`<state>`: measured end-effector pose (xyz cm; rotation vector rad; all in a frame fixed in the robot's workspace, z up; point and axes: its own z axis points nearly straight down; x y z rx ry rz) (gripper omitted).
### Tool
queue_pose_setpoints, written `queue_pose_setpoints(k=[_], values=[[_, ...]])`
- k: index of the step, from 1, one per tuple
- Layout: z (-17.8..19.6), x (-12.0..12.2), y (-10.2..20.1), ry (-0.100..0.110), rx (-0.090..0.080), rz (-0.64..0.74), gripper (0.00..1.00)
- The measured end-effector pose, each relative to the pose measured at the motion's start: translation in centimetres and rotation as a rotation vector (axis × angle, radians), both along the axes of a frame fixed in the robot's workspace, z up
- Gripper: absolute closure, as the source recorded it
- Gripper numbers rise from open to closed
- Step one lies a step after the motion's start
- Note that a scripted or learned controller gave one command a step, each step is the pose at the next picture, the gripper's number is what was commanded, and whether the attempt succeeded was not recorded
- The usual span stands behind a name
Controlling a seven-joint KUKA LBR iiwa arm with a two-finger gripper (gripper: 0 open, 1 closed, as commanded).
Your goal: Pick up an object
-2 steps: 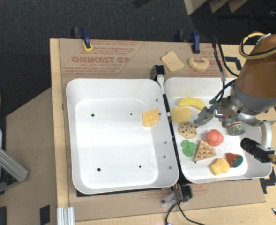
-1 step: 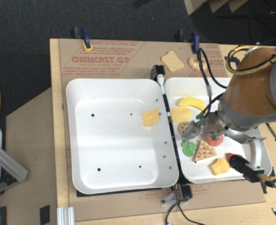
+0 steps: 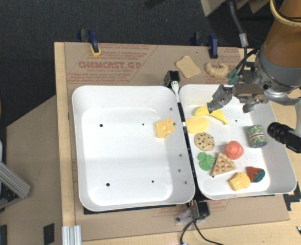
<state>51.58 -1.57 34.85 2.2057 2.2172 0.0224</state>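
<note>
My gripper (image 3: 233, 102) hangs over the back part of the right bin (image 3: 280, 162), its fingers spread open with nothing between them. Its left finger (image 3: 216, 99) is just above the end of a yellow banana (image 3: 215, 115). Below that lie a flat yellow piece (image 3: 197, 124), a cookie (image 3: 204, 141), a green leafy item (image 3: 206, 161), a pizza slice (image 3: 223, 165), a red tomato (image 3: 234, 149), a green can (image 3: 256, 136), a cheese block (image 3: 239, 181) and a red and green piece (image 3: 256, 174). A holed cheese wedge (image 3: 164, 128) lies in the left bin (image 3: 89, 152).
A bread slice (image 3: 188, 66) and a pretzel-like piece (image 3: 216, 69) lie on the board behind the bins. Two clamps (image 3: 94, 41) (image 3: 212, 44) hold the board's back edge. A black cylinder (image 3: 288, 135) juts in over the right bin's right side.
</note>
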Motion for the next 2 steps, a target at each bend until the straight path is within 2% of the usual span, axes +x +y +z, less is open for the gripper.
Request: queue_pose_setpoints(k=[1,2], values=[[0.2,-0.3,-0.1,0.016,-0.001,-0.004,1.00],[7.9,0.9,5.9,0.009,0.002,0.002,1.00]])
